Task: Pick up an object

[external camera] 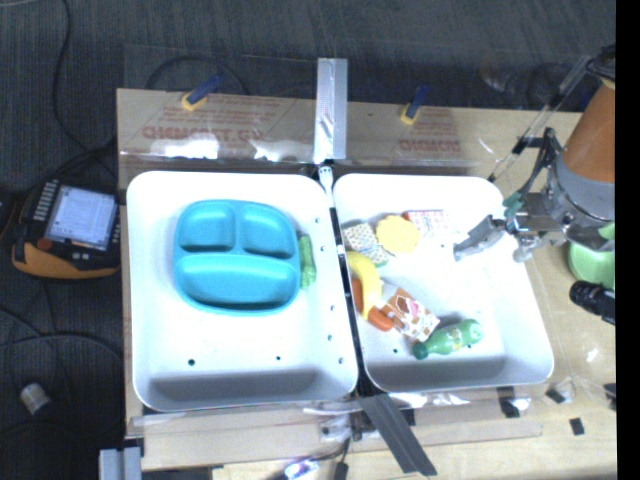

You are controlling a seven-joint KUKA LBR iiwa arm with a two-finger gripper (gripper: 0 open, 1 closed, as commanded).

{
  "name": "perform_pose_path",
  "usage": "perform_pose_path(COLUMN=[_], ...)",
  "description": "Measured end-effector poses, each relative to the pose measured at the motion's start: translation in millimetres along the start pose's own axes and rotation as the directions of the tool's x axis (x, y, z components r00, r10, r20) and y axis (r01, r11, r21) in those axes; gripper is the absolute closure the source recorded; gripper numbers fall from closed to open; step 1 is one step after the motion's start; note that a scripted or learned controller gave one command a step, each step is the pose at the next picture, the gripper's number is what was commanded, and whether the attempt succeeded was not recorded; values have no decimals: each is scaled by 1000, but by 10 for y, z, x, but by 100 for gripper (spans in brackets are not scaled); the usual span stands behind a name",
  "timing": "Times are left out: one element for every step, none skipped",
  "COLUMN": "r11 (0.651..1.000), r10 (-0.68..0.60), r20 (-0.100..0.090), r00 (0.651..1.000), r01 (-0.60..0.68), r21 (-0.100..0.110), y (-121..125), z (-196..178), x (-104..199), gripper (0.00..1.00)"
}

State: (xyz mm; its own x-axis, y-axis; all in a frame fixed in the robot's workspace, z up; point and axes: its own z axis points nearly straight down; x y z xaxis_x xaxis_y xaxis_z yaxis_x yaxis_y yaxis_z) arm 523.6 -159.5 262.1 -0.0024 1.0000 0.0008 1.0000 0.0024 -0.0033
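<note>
While my grey arm with its orange band (598,133) reaches in from three o'clock, my gripper (497,236) hangs over the three o'clock side of the right shallow white plastic bin (520,353), and I cannot tell how it is set or whether anything sits in it.

Below me, the bin's objects cluster toward its nine o'clock half. A round yellow disc-shaped toy (397,233) lies near twelve o'clock, with a small white-and-red printed packet (428,220) just beside it at three o'clock and a grey patterned packet (358,236) at its nine o'clock. A yellow plastic banana (365,277) lies toward the bin's nine o'clock wall, touching an orange carrot-like piece (357,293). A crinkled white-and-orange snack wrapper (412,314) rests near the middle, and a green bottle-shaped toy (449,338) lies at six o'clock.

At nine o'clock on the table (575,388), the left white bin (160,368) holds a blue three-compartment plastic tray (238,253), with a slim green piece (306,260) touching the tray's three o'clock edge.
</note>
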Motion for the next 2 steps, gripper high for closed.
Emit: perform_pose_path(r11=[975, 971], r10=[-222, -237], r20=[-1, 5], r00=[975, 971], r01=[222, 238], r21=[1, -13], y=[-290, -177], z=[893, 1725], x=[457, 301], gripper=[0, 0])
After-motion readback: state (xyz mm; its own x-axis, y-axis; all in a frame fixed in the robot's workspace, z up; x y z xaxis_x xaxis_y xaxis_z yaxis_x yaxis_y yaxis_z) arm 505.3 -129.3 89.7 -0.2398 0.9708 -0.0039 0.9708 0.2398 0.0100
